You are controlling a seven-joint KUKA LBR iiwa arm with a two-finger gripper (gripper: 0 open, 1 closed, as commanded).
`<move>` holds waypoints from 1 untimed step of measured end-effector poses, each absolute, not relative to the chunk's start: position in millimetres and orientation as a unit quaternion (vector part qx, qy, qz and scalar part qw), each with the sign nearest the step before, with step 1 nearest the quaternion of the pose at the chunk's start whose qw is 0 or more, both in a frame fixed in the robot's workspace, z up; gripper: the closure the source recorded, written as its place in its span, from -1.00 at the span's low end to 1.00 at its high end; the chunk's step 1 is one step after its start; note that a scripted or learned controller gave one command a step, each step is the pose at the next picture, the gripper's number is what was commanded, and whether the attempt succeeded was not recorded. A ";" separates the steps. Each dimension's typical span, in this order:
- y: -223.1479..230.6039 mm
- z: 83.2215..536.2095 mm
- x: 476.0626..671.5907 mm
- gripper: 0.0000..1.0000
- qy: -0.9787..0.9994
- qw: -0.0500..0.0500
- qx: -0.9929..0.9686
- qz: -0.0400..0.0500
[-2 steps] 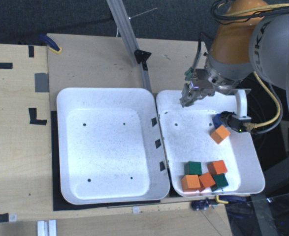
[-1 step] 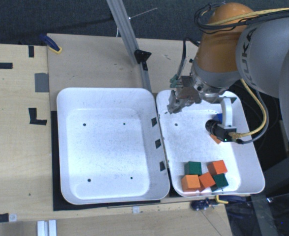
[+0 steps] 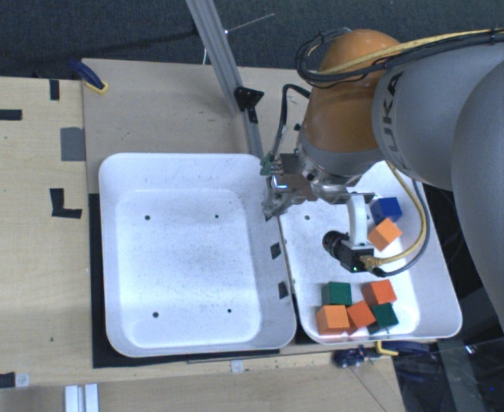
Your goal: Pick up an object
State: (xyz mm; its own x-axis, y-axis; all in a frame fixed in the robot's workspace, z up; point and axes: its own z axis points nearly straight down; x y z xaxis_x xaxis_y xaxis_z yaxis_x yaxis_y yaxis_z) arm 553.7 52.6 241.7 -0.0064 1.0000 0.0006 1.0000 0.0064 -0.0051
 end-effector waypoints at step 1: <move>97.4 227.6 532.5 1.00 -0.709 0.002 -0.705 0.002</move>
State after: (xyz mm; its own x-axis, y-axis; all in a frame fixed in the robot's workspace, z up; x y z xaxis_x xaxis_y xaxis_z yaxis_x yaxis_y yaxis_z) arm 532.5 97.4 227.6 -0.0060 1.0000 0.0004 1.0000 0.0060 -0.0049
